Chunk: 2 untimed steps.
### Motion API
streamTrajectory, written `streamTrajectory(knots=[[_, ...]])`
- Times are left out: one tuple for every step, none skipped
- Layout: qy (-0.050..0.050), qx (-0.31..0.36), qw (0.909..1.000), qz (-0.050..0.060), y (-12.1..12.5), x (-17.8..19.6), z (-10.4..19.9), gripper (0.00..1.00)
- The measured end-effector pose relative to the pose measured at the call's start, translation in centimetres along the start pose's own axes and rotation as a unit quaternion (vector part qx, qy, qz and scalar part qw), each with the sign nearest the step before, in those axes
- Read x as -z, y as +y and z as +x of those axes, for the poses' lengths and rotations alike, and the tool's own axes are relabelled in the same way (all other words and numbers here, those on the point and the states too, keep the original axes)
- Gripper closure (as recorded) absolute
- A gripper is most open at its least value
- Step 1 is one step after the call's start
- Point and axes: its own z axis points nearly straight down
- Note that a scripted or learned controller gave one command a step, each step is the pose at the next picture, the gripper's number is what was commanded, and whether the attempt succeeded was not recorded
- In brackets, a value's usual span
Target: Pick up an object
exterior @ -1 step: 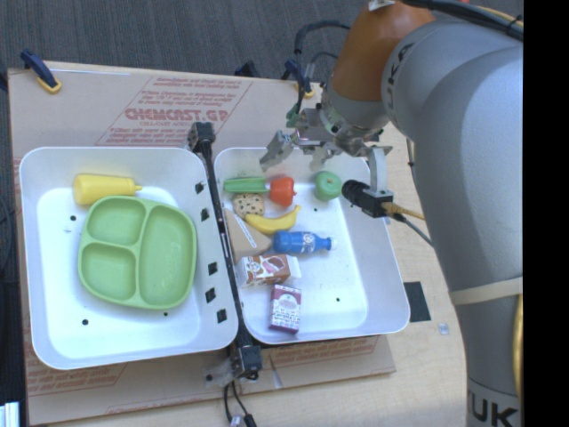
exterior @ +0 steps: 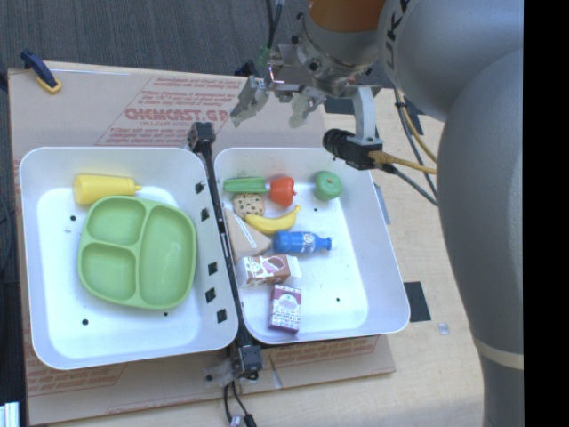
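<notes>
My gripper [exterior: 277,105] hangs over the cardboard just behind the right bin's [exterior: 378,265] back rim, fingers spread and nothing between them. In that bin lie a green-and-red carrot [exterior: 260,186], a green apple [exterior: 328,185], a cracker [exterior: 248,205], a yellow banana [exterior: 271,221], a blue bottle [exterior: 300,243], a brown carton [exterior: 267,269] and a maroon box [exterior: 285,310]. All of them sit below and in front of the gripper, untouched.
The left bin [exterior: 44,318] holds a green divided plate [exterior: 138,252] and a yellow squeeze bottle [exterior: 105,188]. A black divider [exterior: 213,229] with clips runs between the bins. The arm's grey body fills the right side. A blue-yellow tool [exterior: 40,69] lies at the far left corner.
</notes>
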Motion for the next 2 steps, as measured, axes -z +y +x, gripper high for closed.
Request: streamTrajectory(knots=[[-0.001,0.0,1.0,-0.001,1.0,12.0,-2.0,0.0],[-0.001,-0.002,1.0,0.002,0.9,9.6,-8.3,0.0]])
